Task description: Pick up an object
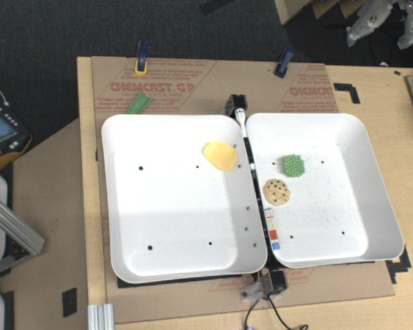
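Brown cardboard sheet (89, 184) covers the bench, and on it two shallow white plastic bins lie side by side, touching along a dark strip in the middle.

Nearest to me in the right-hand white bin (372, 184) is a round tan disc with dark spots (277, 192), like a biscuit, lying flat and close to the inner wall. Just beyond it, near but apart, sits a small green knobbly block (292, 165). In the left-hand white bin (113, 205) a soft-looking yellow lump (221, 155) lies a little farther back, also close to the middle wall. Behind the bins, a short green strip (138, 103) lies on the cardboard, and two blue clamps (142, 57) hold its far edge.

At the far right corner, well apart from both bins, I see a pale grey mechanical part (373, 16). I think it is the gripper, parked high and away. Whether it is wide or narrow I cannot tell, and nothing in this view is held by it or touching it.

The step in hand, as I judge it, is to choose a target and approach. I would take the green block: it stands higher than the flat disc and gives better sides to squeeze. I would come down straight over it and turn the wrist so that the closing does not push the disc. All three objects are near the middle wall, so I must keep clearance there.
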Available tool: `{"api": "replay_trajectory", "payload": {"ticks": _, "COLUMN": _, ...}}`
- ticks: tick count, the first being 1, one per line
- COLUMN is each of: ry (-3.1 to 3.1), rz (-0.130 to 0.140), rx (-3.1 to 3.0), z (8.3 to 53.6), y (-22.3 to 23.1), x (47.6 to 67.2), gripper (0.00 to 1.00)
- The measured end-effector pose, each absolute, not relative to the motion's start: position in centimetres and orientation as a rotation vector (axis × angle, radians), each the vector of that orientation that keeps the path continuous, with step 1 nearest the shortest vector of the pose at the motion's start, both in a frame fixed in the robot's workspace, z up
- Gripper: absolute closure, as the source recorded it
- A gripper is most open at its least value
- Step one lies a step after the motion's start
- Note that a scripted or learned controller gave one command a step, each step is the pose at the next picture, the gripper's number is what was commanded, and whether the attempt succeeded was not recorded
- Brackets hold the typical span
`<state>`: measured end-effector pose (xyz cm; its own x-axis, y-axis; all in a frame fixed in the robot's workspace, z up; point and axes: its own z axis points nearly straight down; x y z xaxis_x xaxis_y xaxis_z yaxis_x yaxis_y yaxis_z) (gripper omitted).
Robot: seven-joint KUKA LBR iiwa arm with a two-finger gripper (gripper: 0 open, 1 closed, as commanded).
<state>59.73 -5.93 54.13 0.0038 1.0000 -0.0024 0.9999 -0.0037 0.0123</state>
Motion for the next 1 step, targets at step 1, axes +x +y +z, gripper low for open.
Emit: {"api": "replay_trajectory", "payload": {"ticks": 1, "ry": 2.242, "rz": 0.002, "rx": 2.207, "z": 53.54, "y": 7.40, "x": 57.46, "gripper": 0.00}}
